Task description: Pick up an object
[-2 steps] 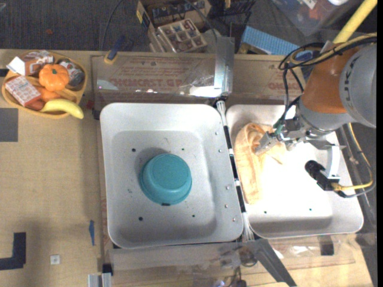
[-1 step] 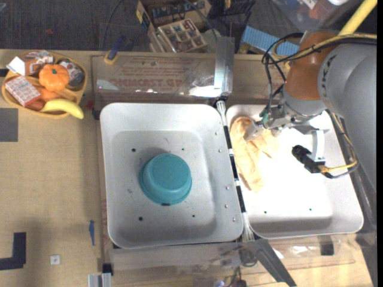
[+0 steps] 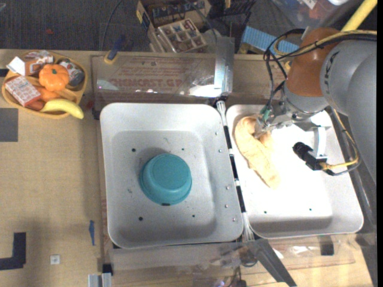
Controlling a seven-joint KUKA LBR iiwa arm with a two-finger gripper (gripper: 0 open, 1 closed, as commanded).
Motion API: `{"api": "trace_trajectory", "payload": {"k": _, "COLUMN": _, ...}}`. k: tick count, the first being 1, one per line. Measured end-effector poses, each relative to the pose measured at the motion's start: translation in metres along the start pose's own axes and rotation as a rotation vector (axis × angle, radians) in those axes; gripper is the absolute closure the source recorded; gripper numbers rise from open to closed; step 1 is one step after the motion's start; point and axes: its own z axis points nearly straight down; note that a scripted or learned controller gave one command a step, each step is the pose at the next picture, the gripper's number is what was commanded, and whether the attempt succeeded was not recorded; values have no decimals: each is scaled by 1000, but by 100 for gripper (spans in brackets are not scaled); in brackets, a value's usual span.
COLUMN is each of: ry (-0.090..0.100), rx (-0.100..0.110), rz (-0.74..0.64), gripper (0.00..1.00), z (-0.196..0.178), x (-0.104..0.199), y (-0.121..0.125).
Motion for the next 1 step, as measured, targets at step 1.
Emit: {"api": "trace_trajectory", "payload": {"k": 1, "ry": 3, "rx": 4, "rz": -297, "gripper": 100, "z": -85, "x": 30, "y": 0}}
